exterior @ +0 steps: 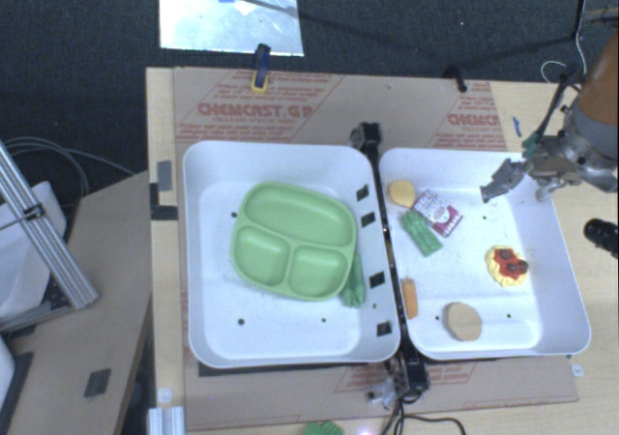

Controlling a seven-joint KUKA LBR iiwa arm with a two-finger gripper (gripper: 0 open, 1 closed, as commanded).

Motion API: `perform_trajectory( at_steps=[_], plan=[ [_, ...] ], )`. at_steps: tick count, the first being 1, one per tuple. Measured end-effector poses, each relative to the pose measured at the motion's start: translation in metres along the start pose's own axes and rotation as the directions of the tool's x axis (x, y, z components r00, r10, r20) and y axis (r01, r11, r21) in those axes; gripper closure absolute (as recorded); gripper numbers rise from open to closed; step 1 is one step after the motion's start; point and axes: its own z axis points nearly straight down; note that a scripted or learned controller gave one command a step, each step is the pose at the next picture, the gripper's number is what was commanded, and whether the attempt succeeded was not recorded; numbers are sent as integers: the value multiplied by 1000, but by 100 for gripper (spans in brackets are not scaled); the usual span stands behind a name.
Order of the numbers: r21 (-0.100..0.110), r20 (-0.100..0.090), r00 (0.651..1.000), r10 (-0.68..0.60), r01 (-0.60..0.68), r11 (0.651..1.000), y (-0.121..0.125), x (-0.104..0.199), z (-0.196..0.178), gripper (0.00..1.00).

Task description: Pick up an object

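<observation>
- Toward the left, the left bin [208, 230] held a green divided tray [293, 241] with 3 compartments, lying flat, with a green scrap [354, 283] tucked against its lower right corner.
- Along the divider, in the right bin [556, 269], a small orange stick [410, 298] lay near the bin's left wall, long axis running roughly up and down the view. It looked light and stiff, best pinched across its narrow width.
- Near the bin's upper left, a yellow round piece [401, 193] sat just beside a red-and-white packet [438, 213], which touched a green oblong piece [422, 233]. The green piece's long axis slanted from upper left to lower right; it looked light and easy to grip across the short side.
- Lower down, a tan oval piece [464, 321] lay apart from the others, probably light and smooth.
- Farther right, a yellow piece with red topping [509, 266] lay flat, low and likely hard to pinch.
- At the far right, the gripper [527, 177] hung over the bin's upper right area with its fingers spread apart, holding nothing.
</observation>
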Motion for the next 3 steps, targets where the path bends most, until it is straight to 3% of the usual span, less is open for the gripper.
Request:
perform_trajectory(
  at_steps=[2,3],
  plan=[
    [1,-1,1000,-3,3,1000,3,44,149,0],
    [-5,-1,1000,-3,3,1000,18,42,157,0]
  ],
)
